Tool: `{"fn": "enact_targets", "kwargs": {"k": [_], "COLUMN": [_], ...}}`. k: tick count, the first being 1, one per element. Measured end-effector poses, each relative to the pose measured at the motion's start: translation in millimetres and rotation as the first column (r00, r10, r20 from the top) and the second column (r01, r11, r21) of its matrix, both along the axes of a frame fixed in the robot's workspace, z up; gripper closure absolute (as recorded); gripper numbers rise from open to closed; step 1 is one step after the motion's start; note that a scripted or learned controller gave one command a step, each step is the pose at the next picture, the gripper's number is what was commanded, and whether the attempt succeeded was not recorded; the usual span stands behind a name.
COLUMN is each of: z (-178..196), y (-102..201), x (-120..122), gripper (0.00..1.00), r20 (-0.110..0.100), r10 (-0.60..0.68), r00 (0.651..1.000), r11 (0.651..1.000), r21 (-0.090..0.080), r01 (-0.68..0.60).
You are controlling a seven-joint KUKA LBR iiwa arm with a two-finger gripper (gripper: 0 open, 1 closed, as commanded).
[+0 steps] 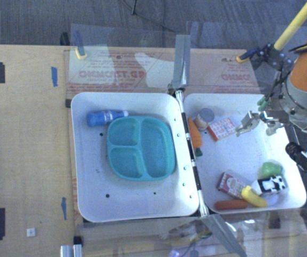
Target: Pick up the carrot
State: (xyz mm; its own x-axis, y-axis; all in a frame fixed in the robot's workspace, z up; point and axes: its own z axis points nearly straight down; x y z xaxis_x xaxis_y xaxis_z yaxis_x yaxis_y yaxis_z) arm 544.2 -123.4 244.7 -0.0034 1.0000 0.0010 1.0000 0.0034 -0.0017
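Observation:
The carrot is orange with a green stem end. It lies along the left wall of the right bin, stem end towards the front. My gripper hangs over the back right part of that bin, well to the right of the carrot. It is open, its fingers spread, and nothing sits between them. A red and white packet lies between the gripper and the carrot.
Also in the right bin are a grey can, a brown box, a banana, a sausage, a green item and a black-and-white toy. The left bin holds a teal divided plate and a blue bottle.

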Motion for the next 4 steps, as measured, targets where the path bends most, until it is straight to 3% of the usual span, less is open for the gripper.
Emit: {"fn": "enact_targets", "kwargs": {"k": [1, 2, 3, 4], "z": [-71, -37, -156, -145], "y": [-52, -36, 23, 19], "x": [-65, -50, -62, -60], "gripper": [0.00, 0.00, 0.00, 1.00], "r20": [0.003, 0.005, 0.011, 0.021], "r10": [0.152, 0.061, 0.064, 0.057], "r00": [0.988, 0.998, 0.998, 0.998], "r11": [0.988, 0.998, 0.998, 0.998], "r21": [-0.001, -0.002, -0.001, -0.007], "r01": [-0.152, -0.061, -0.063, -0.057]}}
